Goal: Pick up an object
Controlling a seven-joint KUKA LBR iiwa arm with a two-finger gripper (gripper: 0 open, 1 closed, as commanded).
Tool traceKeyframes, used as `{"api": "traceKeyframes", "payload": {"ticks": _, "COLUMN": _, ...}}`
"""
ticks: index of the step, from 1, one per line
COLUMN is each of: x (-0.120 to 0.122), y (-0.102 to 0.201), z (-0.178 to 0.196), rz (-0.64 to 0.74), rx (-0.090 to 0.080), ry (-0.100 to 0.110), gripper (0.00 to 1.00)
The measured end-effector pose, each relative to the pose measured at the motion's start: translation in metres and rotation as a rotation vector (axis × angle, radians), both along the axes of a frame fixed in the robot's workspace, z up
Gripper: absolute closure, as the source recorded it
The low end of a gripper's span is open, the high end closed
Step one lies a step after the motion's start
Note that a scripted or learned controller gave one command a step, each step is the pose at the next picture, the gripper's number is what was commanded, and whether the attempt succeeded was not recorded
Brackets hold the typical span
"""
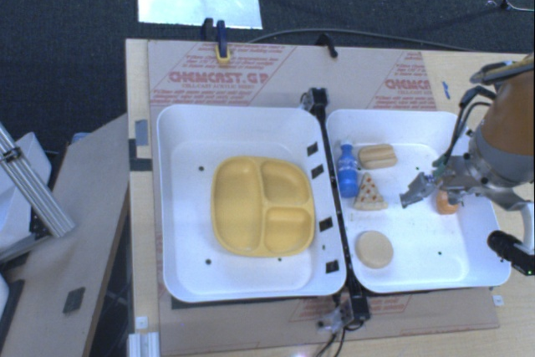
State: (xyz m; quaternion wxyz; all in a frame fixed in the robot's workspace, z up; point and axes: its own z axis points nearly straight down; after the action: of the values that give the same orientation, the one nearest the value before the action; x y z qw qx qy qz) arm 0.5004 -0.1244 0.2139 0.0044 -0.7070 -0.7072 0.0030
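A: Item one, pincer [415, 193]. State?

B: Grey, two-fingered, low over the right-hand shallow white bin [418, 262], reaching in from the right. Fingers look slightly parted; nothing lies between them. No grip.

A: Nearest candidate?

B: Small orange rounded piece [446, 203], just beside the pincer on its wrist side, resting on the bin floor. Next, a triangular pizza-slice toy [369, 193], near the fingertips on their left.

A: Progress?

B: By my reading, early: approach made, no object lifted. Closing on a piece and raising it remain.

A: Further stock, same bin?

B: Blue plastic bottle [346, 170], touching the pizza slice; tan bread-roll toy [377, 155] above; flat beige round disc [374, 249] below, well apart.

A: Left bin?

B: Second white bin [184, 180], holding a yellow sectioned plate [262, 206].

A: Obstructions?

B: Bottle and slice are crowded together, which may hamper a clean grasp there. Both bins sit on a cardboard-covered surface [242, 75].
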Motion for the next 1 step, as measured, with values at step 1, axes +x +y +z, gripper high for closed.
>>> {"api": "traceKeyframes", "payload": {"ticks": 1, "x": 0.0027, "y": 0.0002, "z": 0.0056, "rz": 0.003, "rx": -0.002, "ry": -0.012, "gripper": 0.00}}
